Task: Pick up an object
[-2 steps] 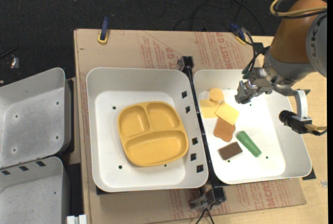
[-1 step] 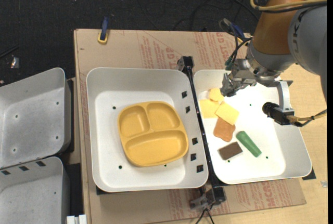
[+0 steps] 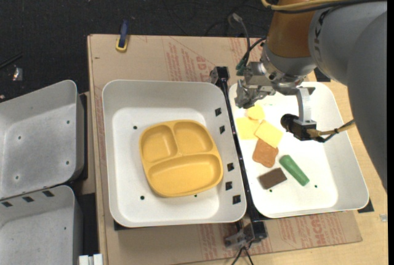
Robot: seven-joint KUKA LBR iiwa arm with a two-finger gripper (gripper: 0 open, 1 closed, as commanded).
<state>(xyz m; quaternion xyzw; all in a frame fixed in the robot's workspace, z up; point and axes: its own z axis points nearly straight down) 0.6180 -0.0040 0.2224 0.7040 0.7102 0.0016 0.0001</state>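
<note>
Brown bench (image 3: 160, 51) under the right bin (image 3: 329, 199), reaching well past it on the left and far sides. Grey arm (image 3: 345, 24) with an orange band, coming in over the right bin's far right corner and covering that corner. Left bin (image 3: 123, 202) touching the right bin's left wall, side by side with it. Yellow tray (image 3: 181, 156) with three compartments, lying flat in the middle of the left bin, well apart from the right bin's contents.

Gripper (image 3: 252, 96) hanging low over the right bin's far left corner, just inside its rim. Cannot tell whether spread or pressed together, nor whether touching anything; seems to pinch nothing in this view.

Task things all in the right bin's left half, lying in a loose cluster:
- two pale yellow slabs (image 3: 258, 131), overlapping, near the left wall, just on the near side of the gripper;
- orange-brown piece (image 3: 265, 153), touching the slabs' near edge;
- green stick (image 3: 294, 170), lying at a slant toward the bin's middle;
- dark brown block (image 3: 271, 178), just beside the green stick, nearest the bin's near wall;
- small yellow bit (image 3: 255, 112), closest to the gripper, right at its tip.
</note>
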